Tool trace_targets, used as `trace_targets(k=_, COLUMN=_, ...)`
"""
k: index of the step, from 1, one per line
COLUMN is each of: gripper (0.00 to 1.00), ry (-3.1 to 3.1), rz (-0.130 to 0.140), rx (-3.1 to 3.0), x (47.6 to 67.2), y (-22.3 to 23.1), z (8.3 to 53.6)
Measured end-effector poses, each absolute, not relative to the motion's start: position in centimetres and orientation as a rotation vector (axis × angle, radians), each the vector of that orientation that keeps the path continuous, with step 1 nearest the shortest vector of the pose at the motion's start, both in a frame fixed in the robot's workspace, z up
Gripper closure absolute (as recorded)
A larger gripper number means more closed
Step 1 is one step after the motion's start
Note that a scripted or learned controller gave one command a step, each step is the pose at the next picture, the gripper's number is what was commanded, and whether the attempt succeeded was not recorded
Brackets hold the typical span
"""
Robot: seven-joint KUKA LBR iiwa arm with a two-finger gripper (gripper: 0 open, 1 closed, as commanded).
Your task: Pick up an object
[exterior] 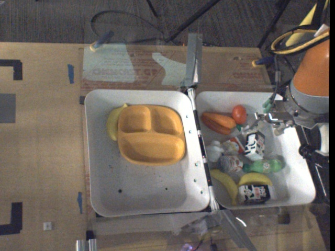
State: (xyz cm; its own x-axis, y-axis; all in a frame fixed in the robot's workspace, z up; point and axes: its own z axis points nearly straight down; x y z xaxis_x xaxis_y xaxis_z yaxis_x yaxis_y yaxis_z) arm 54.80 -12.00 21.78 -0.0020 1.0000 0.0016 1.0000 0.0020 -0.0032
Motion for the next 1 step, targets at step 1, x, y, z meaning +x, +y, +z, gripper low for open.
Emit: trace_targets(k=1, gripper=0.0, ry=-2.508, rz=-0.002, rx=-1.896, x=58.31, y=-12.67, z=11.16)
